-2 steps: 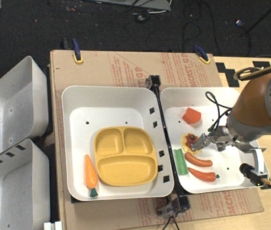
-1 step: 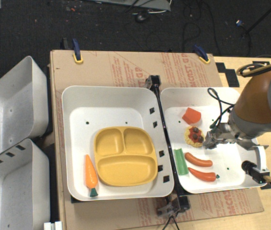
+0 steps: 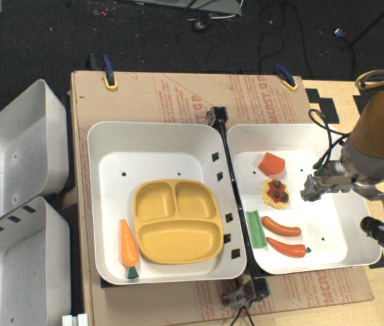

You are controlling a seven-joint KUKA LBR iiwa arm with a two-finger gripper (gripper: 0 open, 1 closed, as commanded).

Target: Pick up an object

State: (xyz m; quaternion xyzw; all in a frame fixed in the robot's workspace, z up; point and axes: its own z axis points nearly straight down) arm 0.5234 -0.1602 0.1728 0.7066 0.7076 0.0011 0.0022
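Sitting in the right bin [image 3: 355, 250] are the candidates for picking: a small tart with dark berries [image 3: 275, 193], a red block [image 3: 271, 163] just beyond it on the far side, a green stick [image 3: 255, 229] lying along the bin's left wall, a sausage [image 3: 281, 227] and, nearer the camera, a red pepper [image 3: 288, 248]. All five are resting on the bin floor, none lifted. The gripper [image 3: 312, 189] is hovering just right of the tart, at about the tart's level, apart from it; whether the pincer is spread or clenched cannot be told, since the tip is reading only as a dark lump against the white. Nothing is showing between its tips, so I am judging the pick as not yet made: the approach, the closing and the lift are all remaining, and the tart is looking like the likeliest target.

Lying in the left bin [image 3: 104, 182] are a yellow divided tray [image 3: 178, 221] and, just left of it, a carrot [image 3: 129, 242]. Both bins are standing on a cardboard sheet [image 3: 165, 94] carrying reddish printed lettering, too faint and turned to read.
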